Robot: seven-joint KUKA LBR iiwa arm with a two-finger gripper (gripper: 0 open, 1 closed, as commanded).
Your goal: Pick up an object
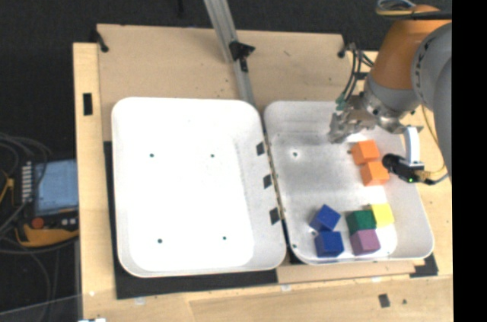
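Reaching in from the right, the grey arm with its orange band is hanging its gripper over the upper middle of the right bin, above a bare patch of the bin's white floor. The fingertips are blurring into one pale grey smudge at this slant, so I cannot tell how the gripper is set, and nothing is showing as caught in it.

Just beside the gripper, toward the lower right, two orange blocks are sitting one behind the other, touching or nearly so. A black fitting on the arm's side is hanging close to the right of them.

Along the near edge of the same bin the remaining blocks are gathering in two small groups. Two blue blocks are lying together, the farther one turned at an angle and the nearer one sitting square to the rim. Just to their right, a green block and a yellow block are sitting side by side, and a purple block is resting in front of them, touching the green one.

To the left, the left bin is lying beside the right one, their inner rims meeting at a row of dark clips. Both are resting on the pale wooden bench, and a slanted metal rail is rising from behind the bins.
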